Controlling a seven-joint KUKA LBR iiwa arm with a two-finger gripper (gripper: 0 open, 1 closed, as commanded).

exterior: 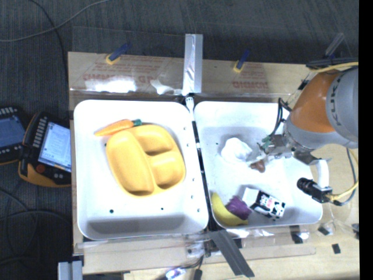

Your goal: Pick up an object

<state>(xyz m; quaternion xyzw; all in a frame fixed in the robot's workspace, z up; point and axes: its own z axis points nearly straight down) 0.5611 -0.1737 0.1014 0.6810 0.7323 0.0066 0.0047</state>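
The worktop carries two shallow white bins side by side, with clear sheeting taped along its far edge; red lettering shows through the sheeting but is too faint and reversed to read. The left bin holds a large yellow divided tray, and a toy carrot lies touching the tray's far left corner. The right bin holds a white lump near its middle, a yellow banana-like piece against the near left corner, a purple item resting on it, and just beside that a small white box with black spots, whose print cannot be made out. The grey arm with its orange band reaches in from the right. The tool hangs low over the right bin, next to a small brown object lying just right of the white lump; whether its fingers are spread or pressed together cannot be told. Left of the worktop sits a handheld pendant with a lit screen, its text illegible.
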